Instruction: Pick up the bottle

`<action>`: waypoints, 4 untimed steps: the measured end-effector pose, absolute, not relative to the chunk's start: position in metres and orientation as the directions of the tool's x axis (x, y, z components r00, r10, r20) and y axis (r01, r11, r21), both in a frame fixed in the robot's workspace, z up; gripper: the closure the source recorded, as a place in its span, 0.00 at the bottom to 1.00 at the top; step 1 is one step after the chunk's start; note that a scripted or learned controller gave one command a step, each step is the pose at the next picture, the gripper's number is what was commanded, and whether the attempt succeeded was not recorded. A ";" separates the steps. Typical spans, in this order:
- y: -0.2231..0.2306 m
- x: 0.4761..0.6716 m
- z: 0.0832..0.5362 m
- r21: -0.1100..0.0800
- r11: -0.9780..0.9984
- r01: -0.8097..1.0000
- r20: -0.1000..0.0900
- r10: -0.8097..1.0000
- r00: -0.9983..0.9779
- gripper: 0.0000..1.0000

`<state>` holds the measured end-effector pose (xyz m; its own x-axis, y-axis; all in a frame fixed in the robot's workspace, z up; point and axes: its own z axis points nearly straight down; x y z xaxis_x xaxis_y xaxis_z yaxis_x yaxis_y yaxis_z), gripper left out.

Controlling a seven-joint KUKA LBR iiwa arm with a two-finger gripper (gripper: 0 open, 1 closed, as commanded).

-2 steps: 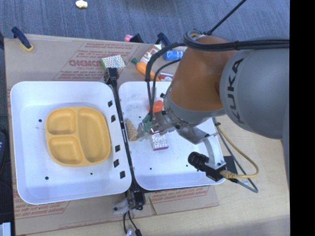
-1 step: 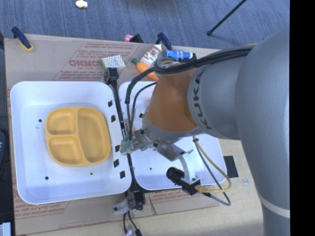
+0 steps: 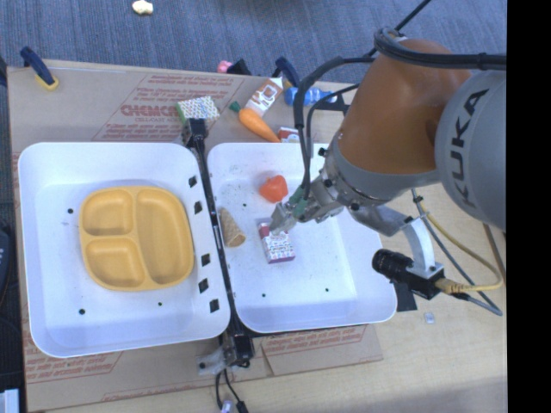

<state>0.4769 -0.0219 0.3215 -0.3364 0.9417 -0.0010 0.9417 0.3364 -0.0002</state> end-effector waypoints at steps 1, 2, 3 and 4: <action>-0.033 0.476 0.206 -0.005 0.163 0.987 0.002 0.987 -0.163 1.00; 0.000 0.476 0.191 -0.006 0.327 0.945 0.003 0.945 -0.327 1.00; 0.096 0.476 0.248 -0.003 0.232 0.973 0.001 0.973 -0.232 1.00; 0.042 0.478 0.281 0.000 0.432 0.902 -0.001 0.902 -0.432 1.00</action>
